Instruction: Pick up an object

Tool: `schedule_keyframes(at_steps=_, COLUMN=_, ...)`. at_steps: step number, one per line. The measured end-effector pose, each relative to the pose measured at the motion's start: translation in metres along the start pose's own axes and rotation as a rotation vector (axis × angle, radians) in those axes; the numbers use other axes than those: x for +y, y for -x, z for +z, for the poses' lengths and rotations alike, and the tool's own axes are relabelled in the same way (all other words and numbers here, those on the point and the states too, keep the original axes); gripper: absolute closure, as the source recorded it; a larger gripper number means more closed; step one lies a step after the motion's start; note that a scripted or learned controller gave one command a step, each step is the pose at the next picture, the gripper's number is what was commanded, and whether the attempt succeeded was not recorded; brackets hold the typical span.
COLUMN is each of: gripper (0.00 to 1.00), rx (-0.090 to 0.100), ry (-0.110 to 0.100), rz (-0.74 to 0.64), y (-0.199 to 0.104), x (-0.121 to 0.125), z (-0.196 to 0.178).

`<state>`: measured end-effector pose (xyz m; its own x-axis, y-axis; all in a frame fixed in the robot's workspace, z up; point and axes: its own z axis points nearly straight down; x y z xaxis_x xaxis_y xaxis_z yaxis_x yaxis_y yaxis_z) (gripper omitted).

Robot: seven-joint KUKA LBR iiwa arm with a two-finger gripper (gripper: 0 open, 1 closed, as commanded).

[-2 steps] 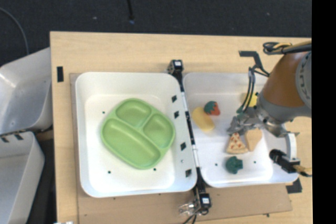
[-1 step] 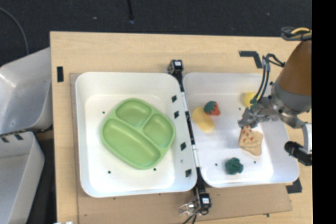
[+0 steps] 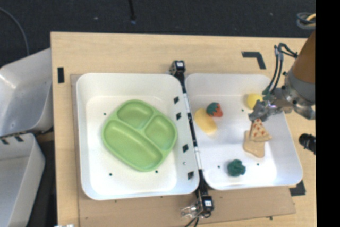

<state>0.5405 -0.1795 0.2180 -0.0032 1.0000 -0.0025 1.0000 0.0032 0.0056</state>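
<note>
My gripper (image 3: 261, 112) hangs over the right side of the right bin (image 3: 281, 167), below the grey arm and its orange band. Directly under its tip and touching it in this view is a toy pizza slice (image 3: 258, 131). The slice overlaps a tan bread piece (image 3: 254, 148). A yellow item (image 3: 253, 99) lies just left of the gripper, partly hidden by it. Further left sit a red strawberry with a green top (image 3: 214, 109) and a yellow lemon-like piece (image 3: 205, 122). A green broccoli (image 3: 236, 167) rests near the bin's front.
The left bin (image 3: 90, 173) holds a green divided plate (image 3: 139, 134). A ridge with black clips (image 3: 187, 125) separates the two bins. Cables run along the arm at the right edge of the bench.
</note>
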Motion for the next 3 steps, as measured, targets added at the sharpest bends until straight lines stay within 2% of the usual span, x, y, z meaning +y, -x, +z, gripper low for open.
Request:
schedule_keyframes(at_steps=1, gripper=1.0, rx=0.001, ry=-0.001, rz=0.001, y=0.002, x=0.001, z=-0.024)
schedule_keyframes(at_steps=3, gripper=1.0, rx=0.002, ry=-0.004, rz=-0.003, y=-0.086, x=0.031, z=-0.013)
